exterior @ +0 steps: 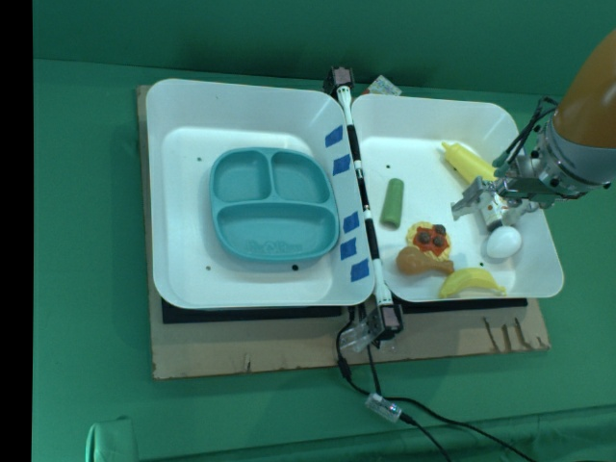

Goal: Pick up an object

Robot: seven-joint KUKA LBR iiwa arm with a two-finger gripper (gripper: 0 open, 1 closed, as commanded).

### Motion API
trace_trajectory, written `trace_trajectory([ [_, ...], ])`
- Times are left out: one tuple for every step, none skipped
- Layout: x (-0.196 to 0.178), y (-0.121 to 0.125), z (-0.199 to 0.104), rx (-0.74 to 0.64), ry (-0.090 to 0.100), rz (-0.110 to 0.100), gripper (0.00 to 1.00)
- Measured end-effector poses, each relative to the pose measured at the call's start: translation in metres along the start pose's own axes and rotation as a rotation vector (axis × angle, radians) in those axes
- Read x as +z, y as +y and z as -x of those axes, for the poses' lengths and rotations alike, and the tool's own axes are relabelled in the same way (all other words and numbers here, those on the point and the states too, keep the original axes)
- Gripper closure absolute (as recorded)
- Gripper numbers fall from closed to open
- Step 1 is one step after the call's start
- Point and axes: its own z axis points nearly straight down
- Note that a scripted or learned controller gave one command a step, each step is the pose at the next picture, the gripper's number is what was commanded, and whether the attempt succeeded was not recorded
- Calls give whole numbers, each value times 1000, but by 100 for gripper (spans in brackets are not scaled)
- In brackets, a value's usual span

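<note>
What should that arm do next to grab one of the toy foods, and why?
Probably a short drop straight down onto the white egg. The gripper hangs just above it in the right bin, closer to it than to the yellow bottle or the banana, and nothing sits between its fingers.
</note>
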Motion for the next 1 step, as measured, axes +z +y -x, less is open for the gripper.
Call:
trace_trajectory([
  [100, 93, 28, -6, 9, 4, 0],
])
